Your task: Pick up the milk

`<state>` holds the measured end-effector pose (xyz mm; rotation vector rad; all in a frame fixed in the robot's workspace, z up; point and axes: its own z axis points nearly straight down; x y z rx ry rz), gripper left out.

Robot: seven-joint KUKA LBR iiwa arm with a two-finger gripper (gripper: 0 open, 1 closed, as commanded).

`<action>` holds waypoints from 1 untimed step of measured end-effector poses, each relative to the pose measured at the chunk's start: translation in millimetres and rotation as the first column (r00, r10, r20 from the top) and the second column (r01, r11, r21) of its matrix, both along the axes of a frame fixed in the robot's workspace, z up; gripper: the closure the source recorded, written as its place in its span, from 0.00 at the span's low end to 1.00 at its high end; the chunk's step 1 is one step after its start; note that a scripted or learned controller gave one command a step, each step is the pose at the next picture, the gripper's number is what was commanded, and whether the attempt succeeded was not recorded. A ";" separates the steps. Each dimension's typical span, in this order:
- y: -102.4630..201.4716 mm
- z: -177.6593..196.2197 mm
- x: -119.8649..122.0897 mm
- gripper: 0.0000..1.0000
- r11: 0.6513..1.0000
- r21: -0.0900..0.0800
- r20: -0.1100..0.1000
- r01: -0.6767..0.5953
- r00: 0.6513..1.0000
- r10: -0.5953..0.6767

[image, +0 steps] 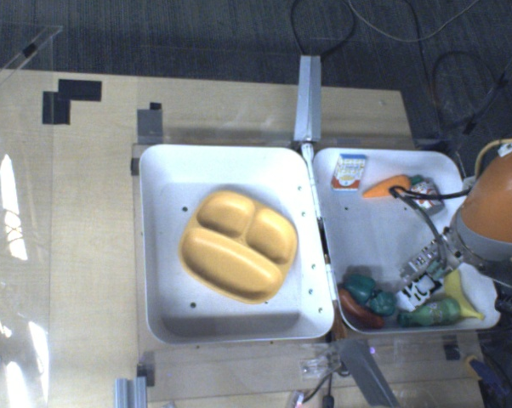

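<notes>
Hand [422, 280]: low at the right bin's [371, 228] near edge among toys; grip state — cannot tell.
Risk: it may snag neighbouring toys instead.
Milk [348, 172]: far corner, well apart from it.

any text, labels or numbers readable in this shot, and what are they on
Nothing reads clearly.
Small white carton with blue and orange print, far corner of the right white bin: print too blurred to read.
Black-and-white markings on the gripper: too small to read.
Yellow compartment tray in the left white bin: no text seen.
</notes>
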<state>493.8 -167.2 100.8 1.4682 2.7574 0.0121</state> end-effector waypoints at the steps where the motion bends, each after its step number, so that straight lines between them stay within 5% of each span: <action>1: 0.0 -0.1 -0.1 0.00 1.000 0.000 0.000 0.000 1.000 0.000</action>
